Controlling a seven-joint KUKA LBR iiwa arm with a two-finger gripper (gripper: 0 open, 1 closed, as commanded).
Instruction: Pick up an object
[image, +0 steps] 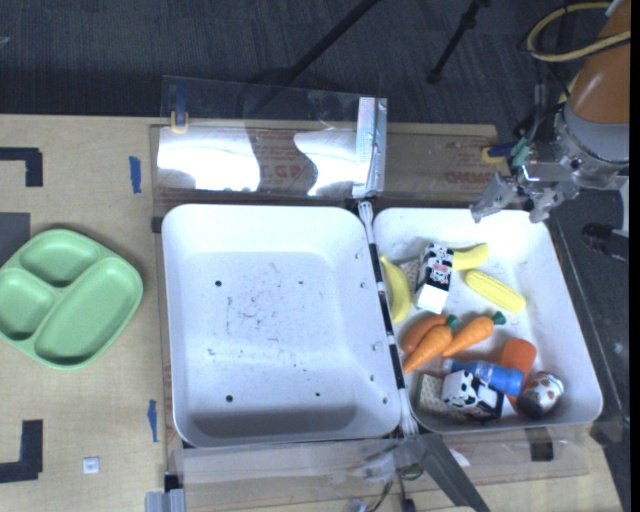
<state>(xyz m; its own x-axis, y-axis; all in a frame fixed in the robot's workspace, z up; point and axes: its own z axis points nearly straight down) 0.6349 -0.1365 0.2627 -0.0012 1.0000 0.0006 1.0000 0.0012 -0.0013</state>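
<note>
The right bin (575, 330) holds several toy foods: a banana (397, 288), a black-and-white milk carton (436, 277), a corn cob (495, 290), two carrots (450, 337), a blue bottle (492, 377), a second cow-patterned carton (470, 393), a red piece (518, 353) and a dark round item (540, 391). My gripper (517, 200) hovers above the bin's far right corner, well clear of the objects. Its two fingers are spread apart with nothing between them.
The left bin (265, 310) sits beside the right one. A green divided plate (65, 296) lies on the bench at far left. A clear plastic panel (270, 150) stands behind the bins. The arm's orange band (605, 90) is at upper right.
</note>
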